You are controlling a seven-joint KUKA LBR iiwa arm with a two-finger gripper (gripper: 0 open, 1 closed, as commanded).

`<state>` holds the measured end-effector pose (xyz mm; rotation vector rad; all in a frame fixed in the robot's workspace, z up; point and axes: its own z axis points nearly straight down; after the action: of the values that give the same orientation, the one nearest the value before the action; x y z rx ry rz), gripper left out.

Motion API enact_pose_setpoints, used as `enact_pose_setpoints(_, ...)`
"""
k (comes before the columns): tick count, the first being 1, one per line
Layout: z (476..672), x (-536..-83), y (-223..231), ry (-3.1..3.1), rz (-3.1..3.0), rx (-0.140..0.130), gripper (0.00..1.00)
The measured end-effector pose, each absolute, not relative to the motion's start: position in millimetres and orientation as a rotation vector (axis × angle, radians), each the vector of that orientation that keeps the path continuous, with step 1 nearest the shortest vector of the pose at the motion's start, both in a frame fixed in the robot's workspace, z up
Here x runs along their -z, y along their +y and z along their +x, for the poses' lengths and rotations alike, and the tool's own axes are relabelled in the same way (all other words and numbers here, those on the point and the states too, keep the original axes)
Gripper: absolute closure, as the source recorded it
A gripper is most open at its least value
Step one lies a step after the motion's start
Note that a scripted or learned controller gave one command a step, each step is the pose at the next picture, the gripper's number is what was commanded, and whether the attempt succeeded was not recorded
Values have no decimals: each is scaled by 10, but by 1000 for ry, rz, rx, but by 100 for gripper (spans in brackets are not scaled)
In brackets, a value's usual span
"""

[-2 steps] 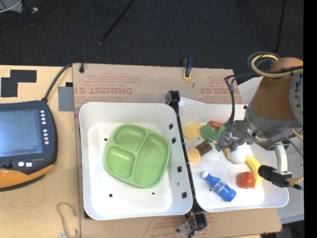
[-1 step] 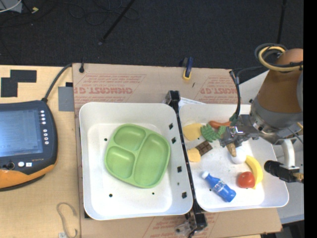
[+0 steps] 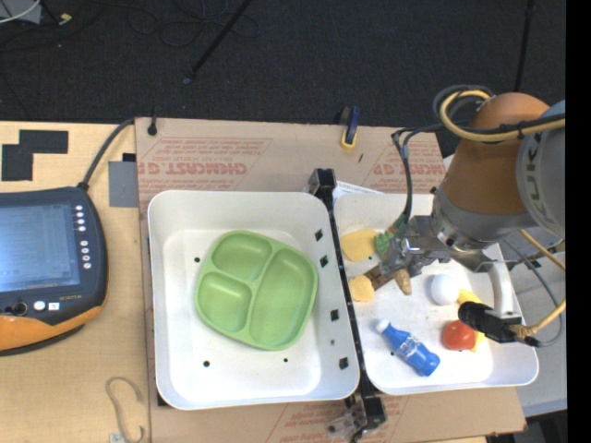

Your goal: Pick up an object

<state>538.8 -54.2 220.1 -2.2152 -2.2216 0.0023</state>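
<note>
The gripper (image 3: pixel 395 268) hangs low; its grip I cannot tell. Yellow pieces (image 3: pixel 359 245) just left crowd it, risking a glancing miss.

1. The left bin (image 3: pixel 175 247) holds a green divided plate (image 3: pixel 256 289).
2. The gripper (image 3: pixel 399 268) hangs low in the right bin (image 3: pixel 517 369), seemingly over a small brown thing, too blurred to tell.
3. A blue bottle (image 3: pixel 407 347), a red ball (image 3: pixel 458 335) and a white ball (image 3: pixel 443 288) lie nearer.
4. A grey pendant (image 3: pixel 42 247) rests on the tabletop (image 3: pixel 92 367), far left.
</note>
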Motion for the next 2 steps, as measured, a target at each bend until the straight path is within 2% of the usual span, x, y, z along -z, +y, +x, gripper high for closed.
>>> enact_pose_setpoints(2, 5562, -2361, 574, -2224, -2214, -2, 100)
